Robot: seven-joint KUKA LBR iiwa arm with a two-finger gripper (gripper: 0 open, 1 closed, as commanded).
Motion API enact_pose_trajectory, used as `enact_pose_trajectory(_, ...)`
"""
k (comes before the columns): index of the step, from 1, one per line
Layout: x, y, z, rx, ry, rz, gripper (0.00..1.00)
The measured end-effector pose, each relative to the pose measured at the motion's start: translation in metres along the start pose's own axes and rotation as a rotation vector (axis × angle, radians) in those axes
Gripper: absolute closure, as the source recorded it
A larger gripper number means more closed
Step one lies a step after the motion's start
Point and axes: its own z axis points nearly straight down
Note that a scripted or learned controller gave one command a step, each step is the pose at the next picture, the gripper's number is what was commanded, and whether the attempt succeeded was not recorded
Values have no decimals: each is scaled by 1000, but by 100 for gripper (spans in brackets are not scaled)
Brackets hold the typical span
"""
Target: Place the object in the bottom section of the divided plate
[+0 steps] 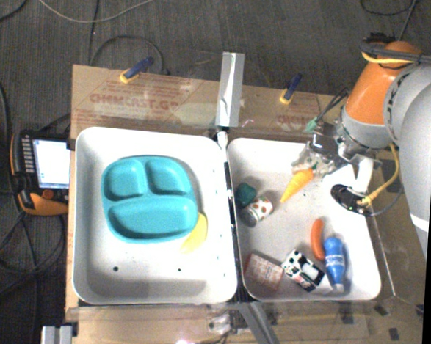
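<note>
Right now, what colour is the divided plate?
Turquoise blue; the divided plate shows best in the camera view.

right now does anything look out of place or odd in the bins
A yellow banana-like piece lies in the left bin, tucked against the teal divided plate at its lower right edge, outside every section. Nothing looks spilled or broken.

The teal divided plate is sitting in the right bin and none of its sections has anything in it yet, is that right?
Not quite. The camera view shows the teal divided plate in the left bin, not the right one. The rest holds: none of its sections has anything in it yet.
</note>
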Motion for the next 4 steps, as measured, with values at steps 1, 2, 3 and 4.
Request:
enact_pose_trajectory(1, 64, 12, -20, -3, 4, -365, 100)
enact_pose_trajectory(2, 148, -64, -15, -1, 5, -52, 100)
enact_pose_trajectory(3, 206, -87, -31, -2, 4, -349, 100)
enact_pose_trajectory(4, 259, -123, -42, -2, 4, -570, 100)
